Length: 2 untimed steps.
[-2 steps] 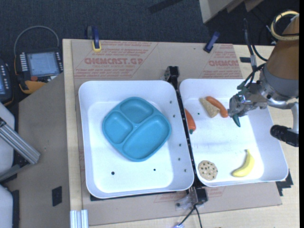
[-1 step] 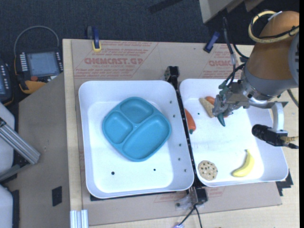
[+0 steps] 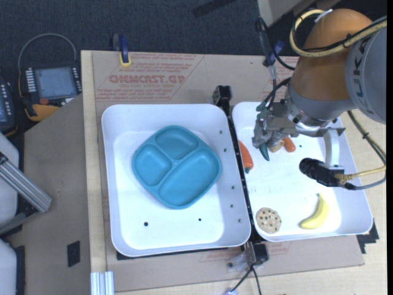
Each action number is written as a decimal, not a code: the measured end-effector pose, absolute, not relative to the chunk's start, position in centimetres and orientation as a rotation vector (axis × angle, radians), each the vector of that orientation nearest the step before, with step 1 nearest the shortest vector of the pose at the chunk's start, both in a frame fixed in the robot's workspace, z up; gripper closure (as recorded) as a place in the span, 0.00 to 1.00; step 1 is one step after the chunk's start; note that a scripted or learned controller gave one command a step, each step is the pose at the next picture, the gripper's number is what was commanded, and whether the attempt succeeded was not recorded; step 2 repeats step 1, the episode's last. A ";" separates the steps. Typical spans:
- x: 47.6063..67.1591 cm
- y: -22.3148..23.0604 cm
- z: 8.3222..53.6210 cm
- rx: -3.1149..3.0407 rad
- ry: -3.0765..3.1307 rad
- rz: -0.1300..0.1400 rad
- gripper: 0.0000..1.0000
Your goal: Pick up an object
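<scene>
Closest to me, along the front edge of the right bin (image 3: 353, 223), sit a round speckled cookie (image 3: 268, 219) by the front left corner and a yellow banana (image 3: 315, 213) a little to its right, curved and well apart from the cookie. Both lie near the front rim, with bare white floor between them and behind them.

In the left bin (image 3: 116, 183) a blue divided plate (image 3: 177, 165) lies flat near the middle, tilted on the diagonal, with open white floor on all sides, widest toward the front.

Further back in the right bin, an orange carrot-like piece (image 3: 246, 157) rests tight against the left wall, beside the divider between the bins. Just right of it the gripper (image 3: 269, 142) hangs low over the bin's back left part; its dark teal fingers (image 3: 264, 149) point downward and sit close together, though I cannot tell what they close on, if anything. A small orange-red object (image 3: 288, 145) shows just beside the fingers, partly hidden. A black cylinder (image 3: 319, 171) juts over the bin's middle right.

Beyond is the cardboard-topped bench (image 3: 153, 78).
</scene>
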State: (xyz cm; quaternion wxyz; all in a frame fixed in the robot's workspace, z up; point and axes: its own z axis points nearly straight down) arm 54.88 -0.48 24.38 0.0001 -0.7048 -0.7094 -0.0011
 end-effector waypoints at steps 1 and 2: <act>54.1 4.5 22.6 -2.213 -2.224 0.002 1.00; 54.1 4.5 22.6 -2.213 -2.224 0.002 1.00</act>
